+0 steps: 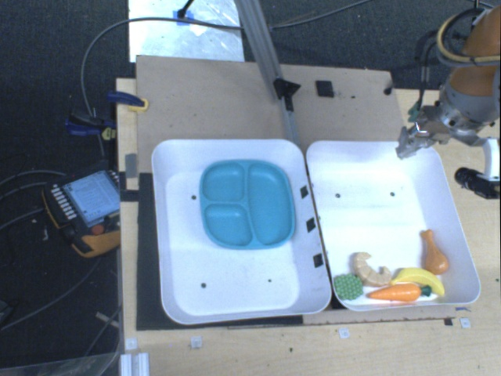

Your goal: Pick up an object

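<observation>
Along the front wall of the right bin (368,171) lie several toy foods: a green broccoli piece (349,287), a tan chunk (370,268), an orange carrot (395,292), a yellow banana (423,277) and an orange drumstick (433,252). My gripper (409,143) hangs over the bin's far right corner, well away from the foods. Nothing shows between its fingers.
A blue three-part plate (247,204) sits in the left bin (184,280). A grey pole (262,41) slants down to a black clamp behind the bins. Cables, clamps and a handheld controller (86,210) lie left of the bench.
</observation>
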Motion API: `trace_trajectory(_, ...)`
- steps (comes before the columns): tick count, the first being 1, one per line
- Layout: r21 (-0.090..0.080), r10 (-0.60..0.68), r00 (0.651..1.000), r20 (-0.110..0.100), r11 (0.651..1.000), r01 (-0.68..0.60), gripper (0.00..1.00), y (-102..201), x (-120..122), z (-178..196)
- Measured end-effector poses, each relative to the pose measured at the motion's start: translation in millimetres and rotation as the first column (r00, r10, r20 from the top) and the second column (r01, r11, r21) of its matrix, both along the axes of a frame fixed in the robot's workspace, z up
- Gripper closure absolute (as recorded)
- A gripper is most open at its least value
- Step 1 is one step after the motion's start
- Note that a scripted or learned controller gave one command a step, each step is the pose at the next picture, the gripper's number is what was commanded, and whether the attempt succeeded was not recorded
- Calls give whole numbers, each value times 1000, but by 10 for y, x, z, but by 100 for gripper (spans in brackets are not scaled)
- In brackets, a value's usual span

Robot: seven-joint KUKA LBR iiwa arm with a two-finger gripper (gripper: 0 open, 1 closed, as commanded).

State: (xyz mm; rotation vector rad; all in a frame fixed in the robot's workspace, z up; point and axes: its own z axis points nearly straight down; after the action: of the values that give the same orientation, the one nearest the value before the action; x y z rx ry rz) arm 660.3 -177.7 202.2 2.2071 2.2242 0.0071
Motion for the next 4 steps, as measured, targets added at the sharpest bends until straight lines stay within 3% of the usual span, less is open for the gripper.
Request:
trace_trajectory(1, 1, 0, 1000, -3, 1000, 0, 100, 1, 16, 234)
trace_trajectory(4, 5, 2, 1000, -9, 1000, -2, 100, 1489, -494, 270)
